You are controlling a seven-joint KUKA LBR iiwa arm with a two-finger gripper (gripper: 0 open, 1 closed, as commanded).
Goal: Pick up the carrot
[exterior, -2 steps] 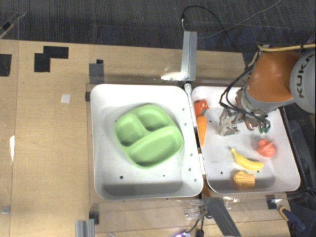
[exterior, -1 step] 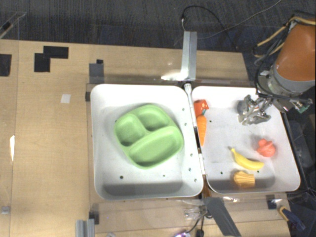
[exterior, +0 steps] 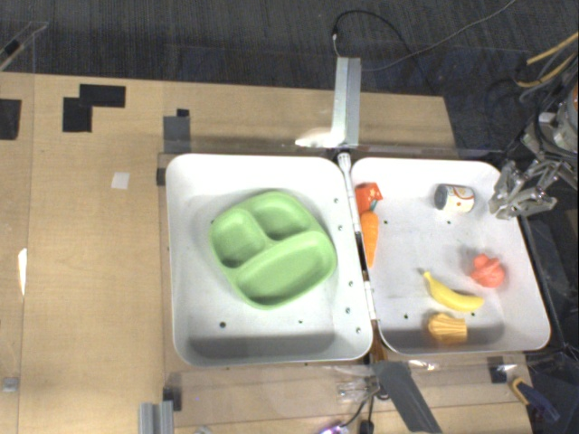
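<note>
Orange carrot (exterior: 369,236): we see it in the right bin (exterior: 407,319), lying lengthwise along that bin's left wall, just beside the divider btwn the two bins. Thick end twd the far side, thin end twd the near side.
Red/orange item (exterior: 368,194): sits at the carrot's far end, touching or nearly so; we can't tell what it is.
End effector (exterior: 517,197): at the right bin's far right edge, over the rim, well apart from the carrot. Metal fingers point down-left; we can't tell if they are spread or pressed together, too small & cluttered. Nothing visible btwn them.
Can (exterior: 454,198): small, lying on its side near the far right of the right bin, just left of the end effector. Label looks white w/ yellow & dark parts; no writing legible to us.
Red fruit (exterior: 488,270): right side of the right bin, near the banana.
Banana (exterior: 451,294): yellow, curved, lying toward the near side of the right bin.
Yellow-orange item (exterior: 447,327): near edge of the right bin, just below the banana; shape unclear.
Left bin (exterior: 190,333): holds a green divided plate (exterior: 272,247), three compartments, tilted a bit.
Bench (exterior: 81,269): light wood, w/ black square marks at far left; no text readable.
</note>
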